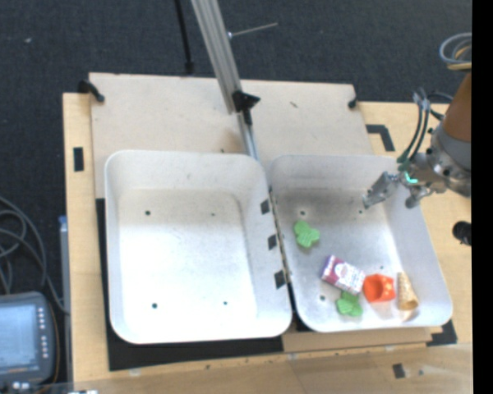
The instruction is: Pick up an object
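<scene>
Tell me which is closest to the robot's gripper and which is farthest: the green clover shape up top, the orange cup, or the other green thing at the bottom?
Measured from the gripper, at the right bin's upper right:
1. Green clover shape, middle left of the right bin, nearest.
2. Orange cup, lower right, beside the cone.
3. Lower green piece, near the bin's bottom edge, farthest.

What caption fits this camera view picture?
Robot pincer hovers over right bin holding small toys.

Orange-banded grey arm, green cabling, seemingly metallic end effector
</scene>
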